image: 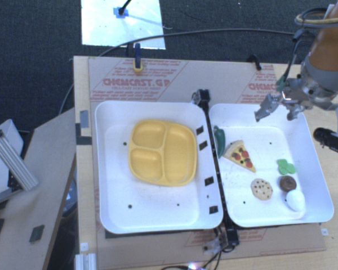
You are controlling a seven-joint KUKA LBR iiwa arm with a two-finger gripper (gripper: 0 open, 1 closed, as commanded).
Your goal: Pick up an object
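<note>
hovering over the far edge of the right bin, near its upper right corner: gripper, two grey fingers spread apart, nothing between them, tips pointing down toward the bin's back rim. above and to the right of it, the grey arm with its orange band, entering from the right side of the view.

lying inside the right bin, all apart from the gripper: a pizza slice near the middle-left, point toward the upper left; a green pepper just beside the divider between the bins, close to the pizza slice; a chocolate-chip cookie lower down, nearer the front; a small green leafy piece to the right of the pizza slice; a dark brown round piece just below the green one; a white egg-like piece touching or almost touching the brown one, close to the bin's front right corner.

resting in the left bin: a yellow divided plate, flat, roughly centred, three compartments facing up.

sitting under both bins: a sheet of cardboard with red print on the wooden bench. clipped at the cardboard's far edge, a yellow and blue clamp. on the dark floor beyond, a pale square sheet.
</note>
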